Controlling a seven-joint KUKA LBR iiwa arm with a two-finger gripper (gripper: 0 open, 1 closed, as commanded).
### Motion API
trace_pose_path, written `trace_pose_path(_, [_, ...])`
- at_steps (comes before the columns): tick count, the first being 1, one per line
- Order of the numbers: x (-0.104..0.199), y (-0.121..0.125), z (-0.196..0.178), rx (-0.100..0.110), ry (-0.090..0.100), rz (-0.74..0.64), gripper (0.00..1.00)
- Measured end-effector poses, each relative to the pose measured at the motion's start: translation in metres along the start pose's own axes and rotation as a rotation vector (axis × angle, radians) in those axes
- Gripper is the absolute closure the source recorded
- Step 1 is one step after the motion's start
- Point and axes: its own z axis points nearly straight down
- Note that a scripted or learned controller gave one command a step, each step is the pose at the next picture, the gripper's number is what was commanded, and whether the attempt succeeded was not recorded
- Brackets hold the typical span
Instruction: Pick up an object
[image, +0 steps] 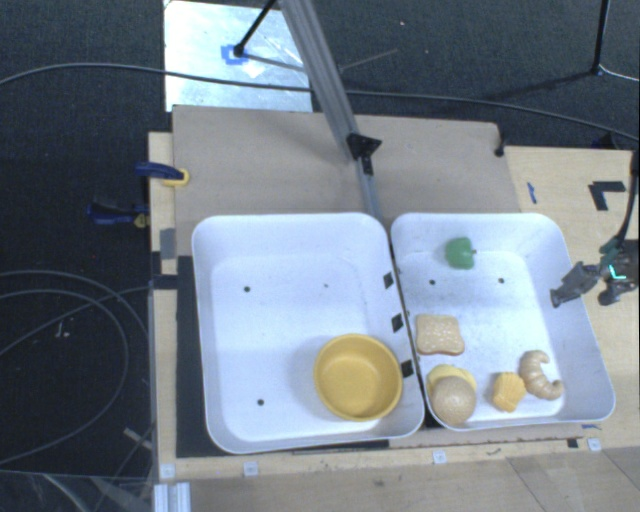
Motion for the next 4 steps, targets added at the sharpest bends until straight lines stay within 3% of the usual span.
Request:
trace_pose_path(1, [0.000,0.000,0.000,-0.001,0.000,0.000,0.00])
trace_pose_path(4, [-0.006,0.011,0.127,0.003,0.001,0.005,0.00])
